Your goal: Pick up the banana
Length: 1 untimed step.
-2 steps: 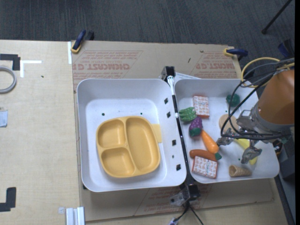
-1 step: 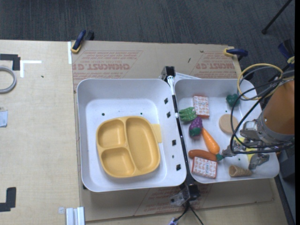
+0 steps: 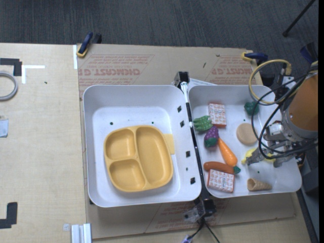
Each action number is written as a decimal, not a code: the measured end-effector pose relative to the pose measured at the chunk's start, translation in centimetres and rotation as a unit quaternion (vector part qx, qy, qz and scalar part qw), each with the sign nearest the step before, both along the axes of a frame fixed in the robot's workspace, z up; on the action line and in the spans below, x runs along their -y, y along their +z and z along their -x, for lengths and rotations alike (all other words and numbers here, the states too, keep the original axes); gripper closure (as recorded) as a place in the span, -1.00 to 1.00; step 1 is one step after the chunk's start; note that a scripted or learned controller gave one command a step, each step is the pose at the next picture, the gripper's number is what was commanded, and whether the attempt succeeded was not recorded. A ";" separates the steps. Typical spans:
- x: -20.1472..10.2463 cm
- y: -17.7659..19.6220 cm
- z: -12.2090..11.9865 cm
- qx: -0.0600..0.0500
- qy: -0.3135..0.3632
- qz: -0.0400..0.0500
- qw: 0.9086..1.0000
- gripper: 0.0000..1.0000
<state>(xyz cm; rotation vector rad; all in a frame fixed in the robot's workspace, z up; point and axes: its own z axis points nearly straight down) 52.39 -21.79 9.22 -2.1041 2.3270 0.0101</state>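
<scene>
Banana (image 3: 251, 157) under gripper (image 3: 259, 157), beside carrot (image 3: 227, 153) and cone (image 3: 258, 185)

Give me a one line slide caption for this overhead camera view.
Gripper low in the right bin at a yellow banana, toy foods alongside; yellow divided plate in the left bin.

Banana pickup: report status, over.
Hand low in right bin, at its right side. Banana yellow under the hand; grasp unconfirmed. Carrot and beige disc close beside it.

Yellow plate (image 3: 139, 158) (three compartments), left bin (image 3: 96, 135)
</scene>
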 end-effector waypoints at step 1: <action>0.0 0.0 0.0 0.000 0.000 0.000 1.000 -1.00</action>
